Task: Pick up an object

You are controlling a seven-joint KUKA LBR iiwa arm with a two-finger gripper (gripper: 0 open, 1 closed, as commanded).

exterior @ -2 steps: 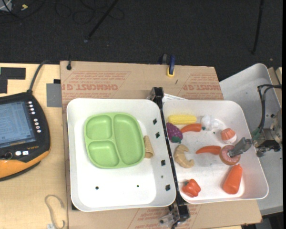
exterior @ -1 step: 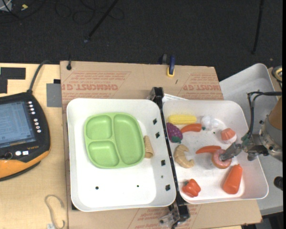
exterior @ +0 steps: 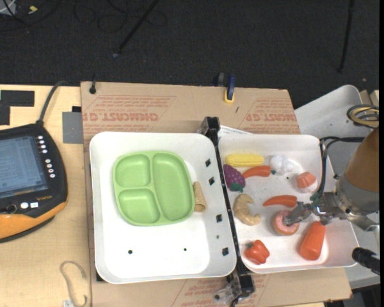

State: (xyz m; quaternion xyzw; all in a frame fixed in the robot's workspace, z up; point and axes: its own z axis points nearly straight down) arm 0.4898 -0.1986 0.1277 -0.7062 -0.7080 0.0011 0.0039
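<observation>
My gripper (exterior: 297, 215) reaches in from the right, low over the right bin (exterior: 288, 265). Its fingers sit at a round pink toy (exterior: 283, 224), touching its upper right side. Close by lie a red chili (exterior: 280, 201), an orange carrot (exterior: 313, 241), a tan banana-shaped piece (exterior: 246, 209), a red pepper (exterior: 256, 252), a purple eggplant (exterior: 234, 177), a yellow corn cob (exterior: 244, 160), an orange-red sausage (exterior: 256, 171), a white item (exterior: 283, 164) and a small orange-red piece (exterior: 306, 181).
The left bin (exterior: 109, 248) holds a green divided plate (exterior: 153, 187) with a tan cone (exterior: 199, 196) against its right edge. A black divider (exterior: 221, 203) separates the bins. A teach pendant (exterior: 19, 181) lies at the far left of the bench.
</observation>
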